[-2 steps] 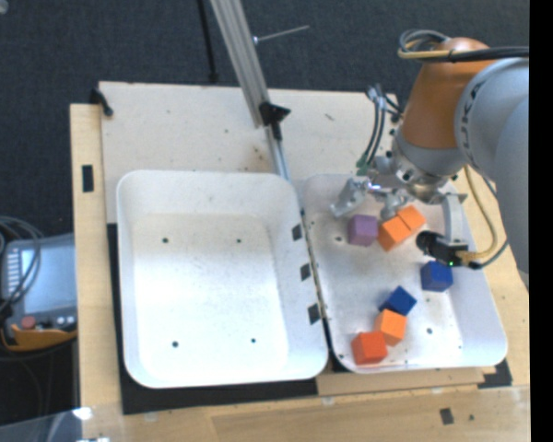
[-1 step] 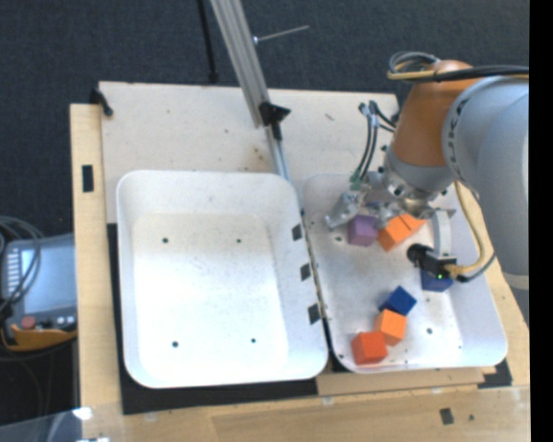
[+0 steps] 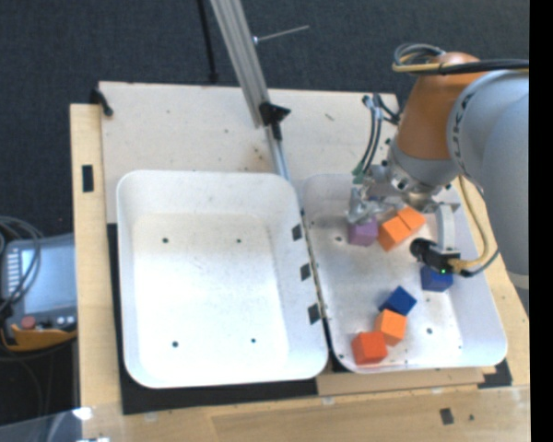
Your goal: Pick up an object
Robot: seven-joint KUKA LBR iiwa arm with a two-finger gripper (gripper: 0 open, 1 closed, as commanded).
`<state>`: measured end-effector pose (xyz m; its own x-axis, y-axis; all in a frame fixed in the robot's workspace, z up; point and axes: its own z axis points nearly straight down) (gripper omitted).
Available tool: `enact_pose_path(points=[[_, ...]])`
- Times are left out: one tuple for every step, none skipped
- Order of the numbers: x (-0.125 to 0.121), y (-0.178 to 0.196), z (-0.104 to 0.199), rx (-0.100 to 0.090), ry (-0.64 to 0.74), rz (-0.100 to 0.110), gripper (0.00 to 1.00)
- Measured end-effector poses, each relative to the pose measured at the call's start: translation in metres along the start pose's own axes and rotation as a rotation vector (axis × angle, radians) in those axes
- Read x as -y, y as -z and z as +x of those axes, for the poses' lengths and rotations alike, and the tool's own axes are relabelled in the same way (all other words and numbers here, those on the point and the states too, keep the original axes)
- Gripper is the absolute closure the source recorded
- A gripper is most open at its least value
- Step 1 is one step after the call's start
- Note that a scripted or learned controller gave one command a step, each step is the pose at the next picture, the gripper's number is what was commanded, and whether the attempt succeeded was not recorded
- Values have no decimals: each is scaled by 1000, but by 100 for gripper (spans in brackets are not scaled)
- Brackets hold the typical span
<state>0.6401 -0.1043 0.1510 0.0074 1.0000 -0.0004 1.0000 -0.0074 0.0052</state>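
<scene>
Orange cube [image 3: 370, 347] nearest, purple block [image 3: 362, 233] under claw [image 3: 363, 212]

Open floor mid right bin [image 3: 346, 274] — blocks [image 3: 392, 325] crowding the near corner.

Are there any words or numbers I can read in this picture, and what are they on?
None can be read.
The grey box with a screen at the left edge: any writing on it is too blurred to read.
The blocks in the right bin, such as the purple block by the gripper, show no writing.
</scene>
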Motion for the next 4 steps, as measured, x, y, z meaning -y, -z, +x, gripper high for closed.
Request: enact_pose_path(points=[[7,49,-2,1,3,-1,100],[5,82,-3,1,7,0,100],[2,76,56,-1,14,5,100],[4,82,118,-2,16,4,100]])
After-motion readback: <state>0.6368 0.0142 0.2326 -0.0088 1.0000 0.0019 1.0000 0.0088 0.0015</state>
